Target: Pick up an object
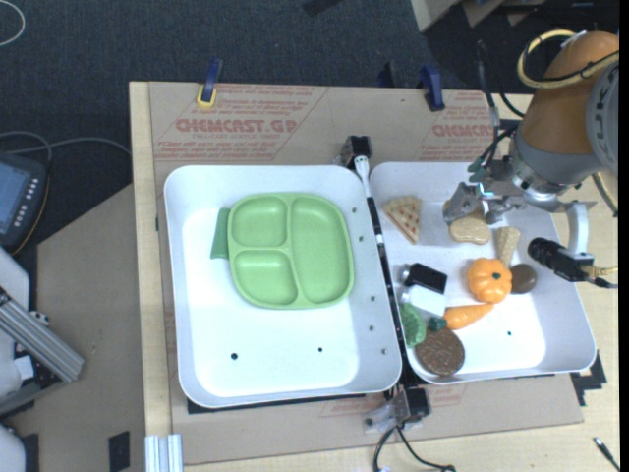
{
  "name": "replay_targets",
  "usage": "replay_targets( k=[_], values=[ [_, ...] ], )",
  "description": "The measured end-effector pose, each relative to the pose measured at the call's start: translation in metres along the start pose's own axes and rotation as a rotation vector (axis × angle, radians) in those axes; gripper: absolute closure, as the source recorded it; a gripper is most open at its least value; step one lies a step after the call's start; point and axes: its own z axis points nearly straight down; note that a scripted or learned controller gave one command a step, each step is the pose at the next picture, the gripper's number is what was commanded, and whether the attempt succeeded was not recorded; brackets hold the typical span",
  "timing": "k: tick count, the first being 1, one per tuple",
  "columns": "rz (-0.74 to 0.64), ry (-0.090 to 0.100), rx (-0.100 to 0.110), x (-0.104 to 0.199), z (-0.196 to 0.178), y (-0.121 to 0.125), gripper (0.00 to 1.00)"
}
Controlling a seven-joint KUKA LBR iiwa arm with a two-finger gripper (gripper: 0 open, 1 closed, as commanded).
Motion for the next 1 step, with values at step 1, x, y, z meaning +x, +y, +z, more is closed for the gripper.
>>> replay_targets(
  k=[1],
  values=[
    [-0.001, 0.0, -0.002, 0.0048, -0.0624, 0.0068, 1.0]
  ],
)
